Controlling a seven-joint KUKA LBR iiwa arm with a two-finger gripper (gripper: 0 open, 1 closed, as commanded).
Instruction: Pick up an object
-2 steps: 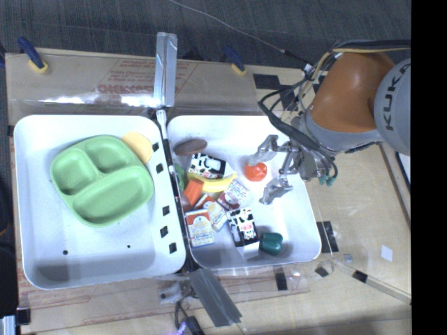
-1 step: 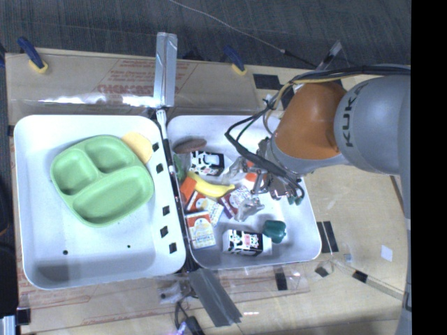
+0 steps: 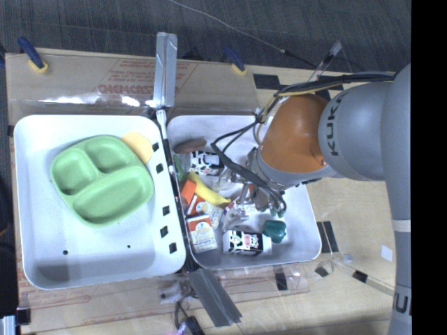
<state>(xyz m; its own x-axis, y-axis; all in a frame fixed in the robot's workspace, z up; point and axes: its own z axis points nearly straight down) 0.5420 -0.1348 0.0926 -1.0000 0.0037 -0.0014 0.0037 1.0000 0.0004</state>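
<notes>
1. Camera view: the arm (image 3: 349, 131) reaches from the right over the right bin (image 3: 307, 222), centre-right of frame.
2. The gripper (image 3: 255, 201) is low among the clutter there: banana (image 3: 206, 190), cow-print cartons (image 3: 244, 242), teal item (image 3: 275, 229).
3. The left bin (image 3: 35, 208) holds a green tray (image 3: 105, 176) and a yellow piece (image 3: 138, 145).

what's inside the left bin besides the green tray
The left bin holds a green divided tray and a yellow object at the tray's upper right corner. Whatever lies beneath the tray is covered.

Grey arm (image 3: 370, 128), orange band (image 3: 297, 135), seemingly black cables (image 3: 237, 135).
</notes>
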